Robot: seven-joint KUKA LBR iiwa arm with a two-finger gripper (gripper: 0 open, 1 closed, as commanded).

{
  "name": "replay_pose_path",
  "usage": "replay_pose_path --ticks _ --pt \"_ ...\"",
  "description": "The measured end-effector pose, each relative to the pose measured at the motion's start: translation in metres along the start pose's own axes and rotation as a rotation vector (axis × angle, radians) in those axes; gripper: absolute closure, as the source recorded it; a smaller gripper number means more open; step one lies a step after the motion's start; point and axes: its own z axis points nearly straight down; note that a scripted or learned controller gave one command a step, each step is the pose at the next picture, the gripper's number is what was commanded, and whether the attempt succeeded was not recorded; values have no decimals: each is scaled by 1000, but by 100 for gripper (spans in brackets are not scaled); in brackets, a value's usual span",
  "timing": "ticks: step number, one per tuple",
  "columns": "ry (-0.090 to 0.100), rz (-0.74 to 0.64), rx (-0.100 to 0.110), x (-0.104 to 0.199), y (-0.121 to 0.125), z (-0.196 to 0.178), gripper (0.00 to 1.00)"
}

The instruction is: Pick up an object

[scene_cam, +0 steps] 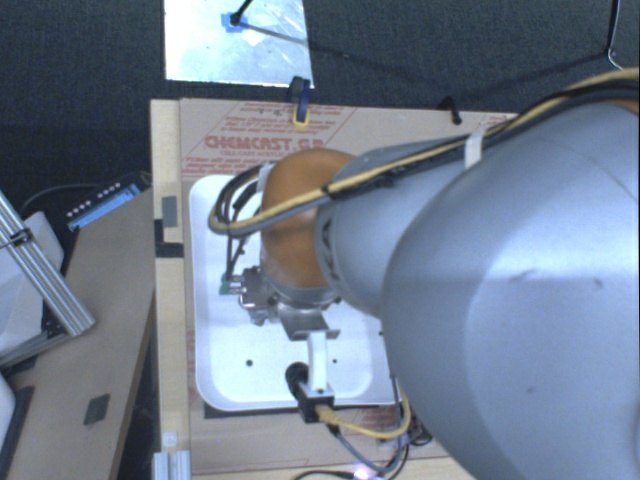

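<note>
- One grey arm reaches in from the right and covers most of the right half of the view.
- One orange band wraps the arm just above the wrist, with a loop of dark cables bowed out on its left side.
- One gripper hangs below the band, over the middle of a white bin. It is seen from above, and I cannot tell how far open it is or whether it has hold of anything.
- The arm hides the bin's right part, so I cannot tell where the object to pick up lies.
- Two small dark dots mark the bare bin floor, one on each side of the wrist.
- One brown board with red print lies under the bin.
- One blue and yellow clamp sits on the board's far edge.
- One shiny silver sheet lies beyond the board, on dark ground.
- One aluminium rail slants across the left edge, well apart from the bin.
</note>
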Motion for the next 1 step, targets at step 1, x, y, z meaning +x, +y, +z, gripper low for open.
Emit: replay_pose_path --ticks 1 --pt "3 -1 -13 4 60 -122 100"
